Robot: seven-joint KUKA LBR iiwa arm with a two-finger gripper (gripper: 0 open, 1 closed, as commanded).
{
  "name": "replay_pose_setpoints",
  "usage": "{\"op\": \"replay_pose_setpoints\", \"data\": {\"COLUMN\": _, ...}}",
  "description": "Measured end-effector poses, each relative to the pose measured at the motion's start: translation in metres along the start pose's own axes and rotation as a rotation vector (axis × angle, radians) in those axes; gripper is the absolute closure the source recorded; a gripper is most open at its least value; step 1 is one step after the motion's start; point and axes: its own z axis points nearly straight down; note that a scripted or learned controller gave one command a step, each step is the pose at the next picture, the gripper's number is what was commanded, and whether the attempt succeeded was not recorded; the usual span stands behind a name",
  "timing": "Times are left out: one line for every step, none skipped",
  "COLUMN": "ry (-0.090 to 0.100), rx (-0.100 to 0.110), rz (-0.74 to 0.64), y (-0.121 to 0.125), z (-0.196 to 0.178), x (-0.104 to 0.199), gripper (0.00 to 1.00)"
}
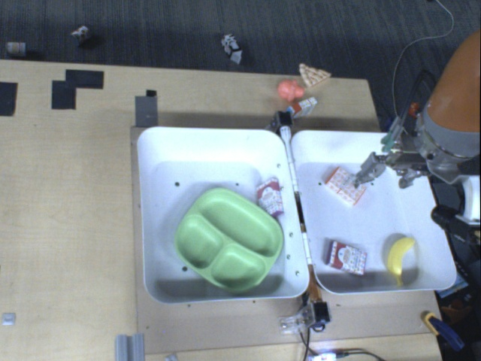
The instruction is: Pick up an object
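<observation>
The left bin (154, 201) holds a green sectioned plate (228, 237) and a small red-and-white packet (270, 198). The right bin (421, 224) has a banana (400, 258), two red-patterned cartons (345, 257), with the gripper (370, 170) above the upper one (345, 186), grip state unclear.

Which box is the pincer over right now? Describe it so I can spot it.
Look in the right bin, upper left area, under the pincer. There lies a pale red-and-white carton, tilted. Unlike the darker red box nearer the front, it is lighter.

High fixed camera, slanting down over both bins (225, 138)
</observation>
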Motion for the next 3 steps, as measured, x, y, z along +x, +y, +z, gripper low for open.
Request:
{"op": "replay_pose_setpoints", "data": {"ry": -0.001, "rx": 0.001, "rz": 0.002, "y": -0.008, "z": 0.068, "x": -0.027, "gripper": 0.00}}
{"op": "replay_pose_setpoints", "data": {"ry": -0.001, "rx": -0.005, "rz": 0.003, "y": -0.032, "z": 0.187, "x": -0.018, "gripper": 0.00}}
{"op": "replay_pose_setpoints", "data": {"ry": -0.003, "rx": -0.013, "rz": 0.002, "y": -0.030, "z": 0.176, "x": -0.017, "gripper": 1.00}}
